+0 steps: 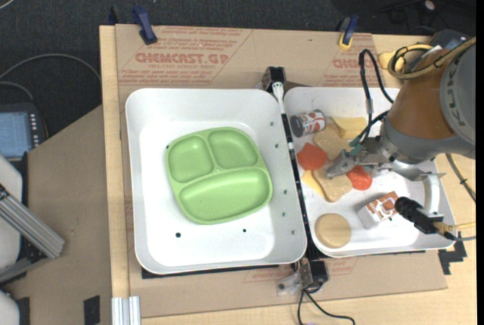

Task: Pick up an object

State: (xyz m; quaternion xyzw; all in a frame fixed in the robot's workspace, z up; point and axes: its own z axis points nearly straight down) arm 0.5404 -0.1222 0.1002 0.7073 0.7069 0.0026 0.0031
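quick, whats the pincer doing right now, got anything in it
Pincer: low in the right bin, over the toast slice beside the orange-red piece. Open or closed cannot be told, and nothing is visibly held.

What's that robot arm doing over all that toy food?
The grey and orange robot arm is reaching into the right bin, which is full of play food: a small can, bread slices, red pieces and a round tan bun. Its pincer is down among the bread and red pieces in the middle. It is trying to pick something up, but nothing is clearly lifted yet. The left bin holds a green divided plate.
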